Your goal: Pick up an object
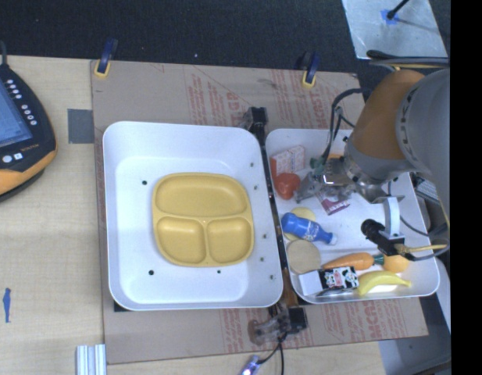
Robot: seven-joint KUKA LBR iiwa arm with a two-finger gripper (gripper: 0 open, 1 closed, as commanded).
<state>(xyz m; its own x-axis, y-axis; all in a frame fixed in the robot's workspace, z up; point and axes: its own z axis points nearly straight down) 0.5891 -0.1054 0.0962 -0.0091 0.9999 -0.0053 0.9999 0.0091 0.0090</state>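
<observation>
A: Where is the tool (323,180) relative to the right bin (425,286)?

B: It is low over the upper middle of the right bin, reaching in from the right under the grey arm (412,131) with its orange band.

A: Is it open or closed?

B: I cannot tell; the metal parts are dark and blurred there. It appears to sit just beside a small pink-and-white packet (335,203), perhaps touching it, but nothing clearly shows as gripped.

A: What else lies in that bin?

B: A red object (287,184) at the bin's upper left, under a pale carton (288,162). The blue bottle (307,228) lies at the bin's left middle, with a tan disc (303,255) just below. Toward the bin's lower edge are a carrot (350,261), a banana (383,285) and a black-and-white box (339,278).

A: And beside that bin?

B: The left bin (123,209) touches it, holding a yellow divided tray (203,217).
</observation>
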